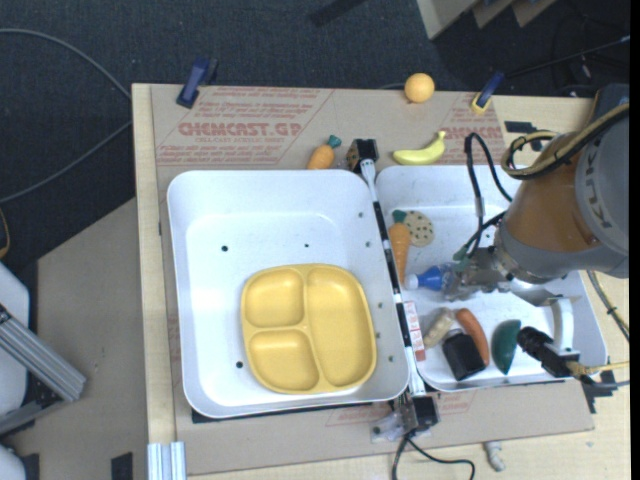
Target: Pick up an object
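Observation:
My gripper [462,278] reaches in from the right and hangs low over the middle of the right bin [470,190]. Just left of it lies a small blue and white bottle [427,279]. A carrot [400,245] lies along the bin's left wall, with a speckled cookie [419,227] beside it. Nearer the front lie an orange-red sausage [474,333], a black block [462,355], a dark green object [505,344] and a pale beige piece [437,326]. I see nothing held by the gripper.
The left bin [200,218] holds a yellow divided plate [308,326]. On the cardboard behind the bins lie a banana [420,151], an orange ball [420,87], a small orange toy [322,156] and two blue clamps [194,82]. The arm's bulk covers the right bin's right side.

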